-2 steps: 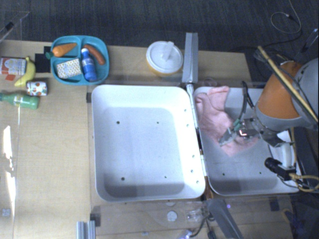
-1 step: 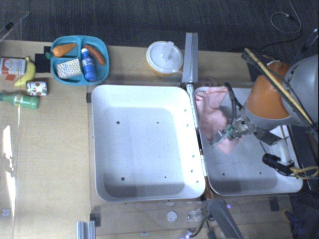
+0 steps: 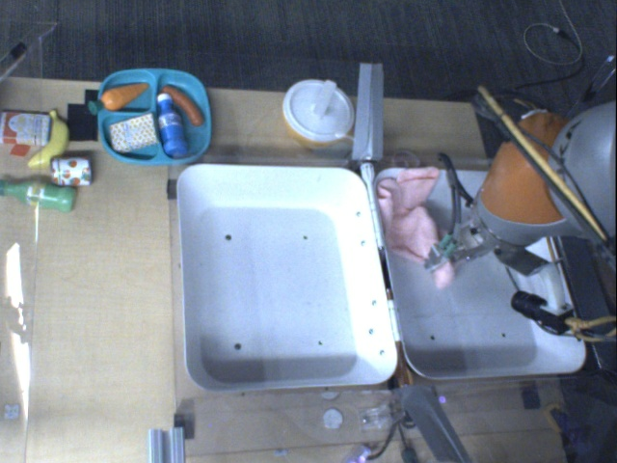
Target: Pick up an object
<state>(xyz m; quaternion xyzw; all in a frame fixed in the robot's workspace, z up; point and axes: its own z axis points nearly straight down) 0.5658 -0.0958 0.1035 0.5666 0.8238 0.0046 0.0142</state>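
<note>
A crumpled pink cloth lies in the right bin, against its upper left wall. My gripper is low over the cloth's lower right edge, and a fold of pink pokes out just beneath it. The arm's orange band sits to the right of the gripper and hides part of the bin's far side. Whether the cloth is held cannot be made out from this angle.
The left bin sits beside the right one, with a thin divider between them. On the bench behind are a white lidded cup, a blue tray of toy food, and small toys at far left.
</note>
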